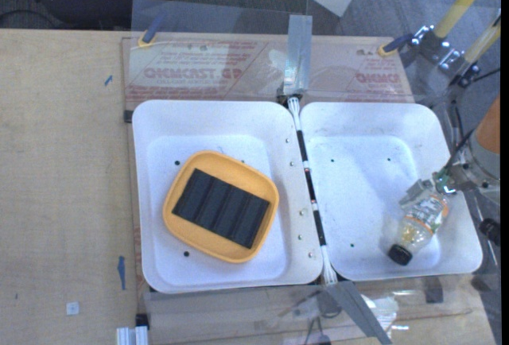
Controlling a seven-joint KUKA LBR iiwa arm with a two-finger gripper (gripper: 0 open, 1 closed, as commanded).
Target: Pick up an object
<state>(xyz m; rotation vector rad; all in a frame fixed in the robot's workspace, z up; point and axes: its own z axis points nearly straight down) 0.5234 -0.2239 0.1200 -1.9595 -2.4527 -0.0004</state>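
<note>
Reaching in at the right edge of the right bin (pixel 374 125), the gripper (pixel 439 180) meets the upper end of a small bottle (pixel 417 222) lying near the bin's front right corner, unlifted, the claw's state impossible to tell

I count two white bins: one (pixel 374 137) under my gripper (pixel 436 186), the other (pixel 159 137) well off to its far side. One clear plastic bottle (pixel 415 226) with a black cap lies just beside my gripper. One yellow dish (pixel 179 196) sits in the far bin, with one black ridged block (pixel 222 207) on it.
</note>
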